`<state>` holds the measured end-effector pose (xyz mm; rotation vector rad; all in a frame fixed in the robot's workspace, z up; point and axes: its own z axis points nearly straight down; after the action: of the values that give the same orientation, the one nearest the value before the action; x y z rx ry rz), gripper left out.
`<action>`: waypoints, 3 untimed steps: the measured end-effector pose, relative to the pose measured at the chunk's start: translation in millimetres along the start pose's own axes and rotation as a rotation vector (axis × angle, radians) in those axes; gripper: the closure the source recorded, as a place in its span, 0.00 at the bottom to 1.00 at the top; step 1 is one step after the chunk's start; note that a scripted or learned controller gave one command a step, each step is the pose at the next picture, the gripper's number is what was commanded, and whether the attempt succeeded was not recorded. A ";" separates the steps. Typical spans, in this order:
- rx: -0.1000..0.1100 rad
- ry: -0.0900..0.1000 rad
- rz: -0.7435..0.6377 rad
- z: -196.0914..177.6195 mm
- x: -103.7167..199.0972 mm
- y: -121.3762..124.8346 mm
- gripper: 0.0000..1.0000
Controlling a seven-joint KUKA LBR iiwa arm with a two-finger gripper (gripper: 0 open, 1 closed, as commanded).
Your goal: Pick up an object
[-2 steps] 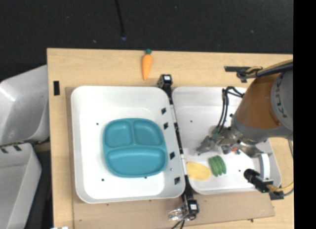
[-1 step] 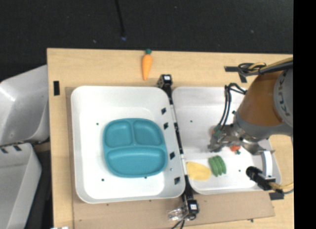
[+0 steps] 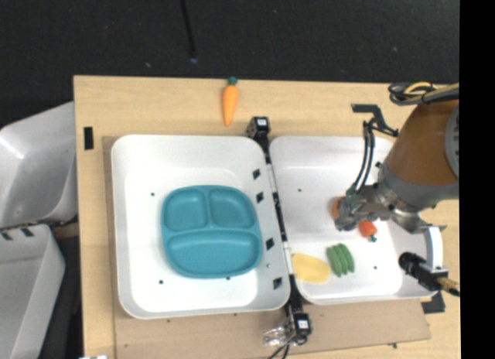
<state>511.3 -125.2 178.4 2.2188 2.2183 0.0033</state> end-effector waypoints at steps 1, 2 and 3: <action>-0.003 -0.001 0.003 -49.1 -11.1 0.9 1.00; 0.000 0.000 -0.005 -73.2 -12.6 2.4 1.00; 0.001 0.001 -0.007 -76.0 42.2 11.4 1.00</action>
<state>522.4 -82.9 254.4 2.2119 2.2275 0.0036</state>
